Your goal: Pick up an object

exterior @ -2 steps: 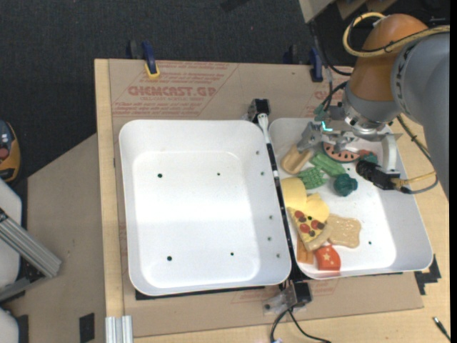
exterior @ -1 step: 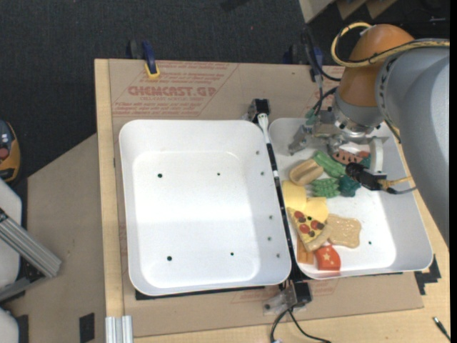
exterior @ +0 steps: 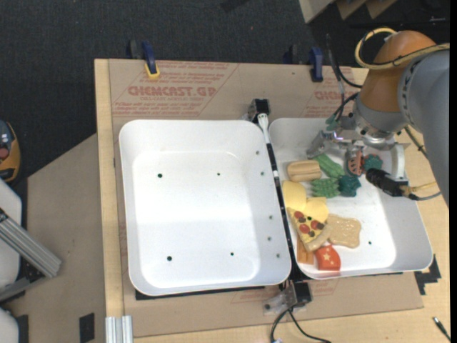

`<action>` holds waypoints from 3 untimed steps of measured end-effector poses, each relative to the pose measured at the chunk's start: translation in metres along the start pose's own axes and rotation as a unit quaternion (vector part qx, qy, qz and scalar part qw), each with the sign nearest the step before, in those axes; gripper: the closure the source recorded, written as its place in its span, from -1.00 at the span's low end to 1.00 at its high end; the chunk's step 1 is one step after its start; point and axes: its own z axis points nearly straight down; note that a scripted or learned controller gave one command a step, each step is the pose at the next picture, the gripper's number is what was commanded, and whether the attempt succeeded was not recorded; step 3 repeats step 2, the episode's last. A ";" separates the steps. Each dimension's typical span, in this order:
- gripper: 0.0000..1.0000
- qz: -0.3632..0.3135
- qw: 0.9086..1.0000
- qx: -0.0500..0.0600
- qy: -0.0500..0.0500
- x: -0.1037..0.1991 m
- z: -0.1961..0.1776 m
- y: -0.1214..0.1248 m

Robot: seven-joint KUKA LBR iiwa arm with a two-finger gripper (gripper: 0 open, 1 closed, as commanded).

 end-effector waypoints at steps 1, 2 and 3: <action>1.00 -0.002 1.000 -0.002 0.000 0.003 -0.011 0.001; 1.00 -0.005 1.000 -0.004 0.002 0.074 -0.106 -0.041; 1.00 -0.005 1.000 -0.004 0.002 0.074 -0.106 -0.041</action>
